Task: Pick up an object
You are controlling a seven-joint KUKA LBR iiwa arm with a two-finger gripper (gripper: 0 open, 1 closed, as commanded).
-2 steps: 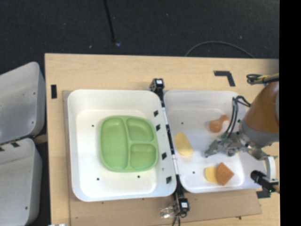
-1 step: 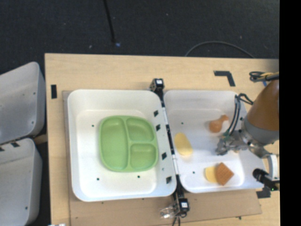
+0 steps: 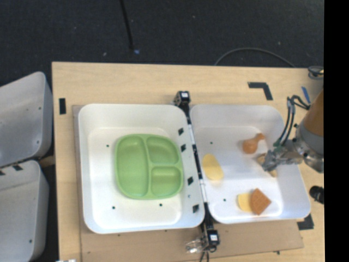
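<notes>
Camera view, read from its near edge outward: at about five o'clock in the right bin (image 3: 283,214) lie a pale yellow food piece (image 3: 244,202) and, touching it on its right, an orange-brown toast-like piece (image 3: 260,201). Further in, near the divider at about nine o'clock of that bin, rests a yellow lemon-shaped piece (image 3: 212,167). Beyond it, toward two o'clock, sits a tan drumstick-shaped piece (image 3: 252,144). The gripper (image 3: 271,161) hangs low over the bin floor just beside that drumstick piece, on its four o'clock side, apart from it as far as can be seen; whether its tips are spread or closed cannot be told at this slant, and nothing is seen between them. The left bin (image 3: 87,146) carries a green divided plate (image 3: 148,166), well apart from the arm, all on the wooden tabletop (image 3: 136,83). The likeliest target is the drumstick piece. To do this step well, the gripper should be centred over the piece's thick end, turned to straddle its narrow width, and lowered nearly to the bin floor before closing, since rounded toy food slips out of a shallow pinch.
</notes>
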